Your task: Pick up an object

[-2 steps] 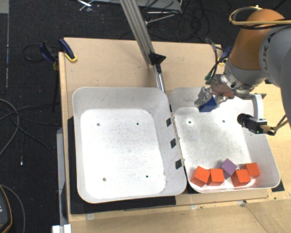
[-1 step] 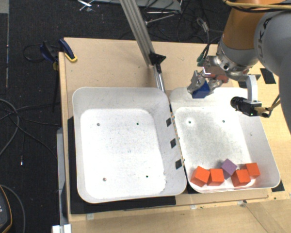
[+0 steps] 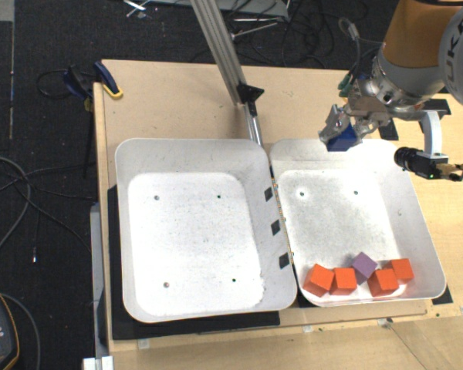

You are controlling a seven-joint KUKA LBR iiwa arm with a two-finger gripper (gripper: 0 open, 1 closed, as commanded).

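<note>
gripper (image 3: 341, 133) high above right bin (image 3: 417, 230) far rim, jaws clamped on blue block (image 3: 343, 138); lifted clear, probably for carrying. 5 blocks (image 3: 359, 274) crowded against near wall.

Robot lab (bench (image 3: 177, 99), white bins (image 3: 131, 206), floor cables (image 3: 31, 199)).

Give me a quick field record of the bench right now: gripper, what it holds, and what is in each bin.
gripper: two-finger gripper above the far edge of the right bin
held object: small blue block between its fingers, lifted off the bin floor
right white bin: four orange cubes and one purple cube, clustered at the near edge
left white bin: no blocks seen
</note>
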